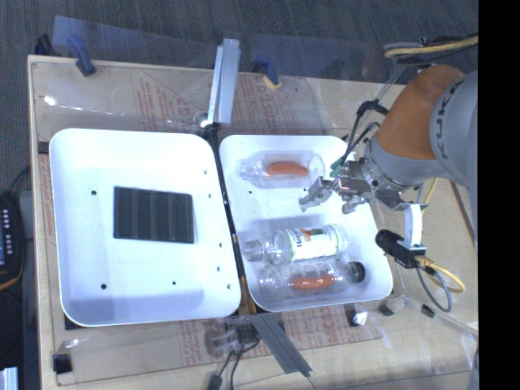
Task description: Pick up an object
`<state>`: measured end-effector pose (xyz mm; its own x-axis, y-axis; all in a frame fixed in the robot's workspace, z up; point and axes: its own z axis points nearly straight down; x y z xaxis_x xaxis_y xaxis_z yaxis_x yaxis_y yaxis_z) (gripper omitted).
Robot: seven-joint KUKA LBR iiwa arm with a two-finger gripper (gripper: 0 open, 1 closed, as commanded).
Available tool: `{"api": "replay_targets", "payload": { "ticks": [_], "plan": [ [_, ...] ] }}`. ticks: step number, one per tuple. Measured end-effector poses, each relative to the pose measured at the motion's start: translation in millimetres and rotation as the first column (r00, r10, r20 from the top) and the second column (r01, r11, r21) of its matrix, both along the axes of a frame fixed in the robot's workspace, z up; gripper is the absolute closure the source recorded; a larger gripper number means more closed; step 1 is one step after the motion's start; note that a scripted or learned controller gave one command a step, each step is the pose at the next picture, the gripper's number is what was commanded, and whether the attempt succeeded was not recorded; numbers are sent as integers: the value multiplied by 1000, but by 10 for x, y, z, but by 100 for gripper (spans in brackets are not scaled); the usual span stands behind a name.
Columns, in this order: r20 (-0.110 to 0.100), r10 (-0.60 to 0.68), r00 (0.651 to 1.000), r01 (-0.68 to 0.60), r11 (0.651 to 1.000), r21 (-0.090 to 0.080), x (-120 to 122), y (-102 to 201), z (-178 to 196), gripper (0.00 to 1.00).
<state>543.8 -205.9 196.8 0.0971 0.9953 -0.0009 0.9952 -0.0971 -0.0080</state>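
My gripper (331,197) hangs over the right bin (244,149), near its right side, its fingers spread apart with nothing between them. To its left, at the bin's back, lies a clear bottle with an orange thing inside (280,170). Below the gripper lies a clear bottle with a white and green label (302,243). At the bin's front lies another clear bottle with orange contents and a black cap (313,279).
The left bin (81,275) holds a dark ribbed rectangular pad (153,214). A grey metal bar (223,80) stands behind the gap between the bins. Blue clamps (81,55) hold a clear sheet at the back. Cables (435,279) trail at the right.
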Motion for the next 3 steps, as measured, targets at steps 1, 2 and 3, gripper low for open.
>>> {"api": "replay_targets", "payload": {
  "ticks": [1, 2, 3],
  "plan": [
    [4, 156, 988, -156, 988, 1, 385, 101, -377, 0],
    [2, 226, 974, -226, 974, 3, 130, 16, -1079, 0],
    [5, 359, 934, -359, 934, 1, 87, -35, -865, 0]
  ]
}}
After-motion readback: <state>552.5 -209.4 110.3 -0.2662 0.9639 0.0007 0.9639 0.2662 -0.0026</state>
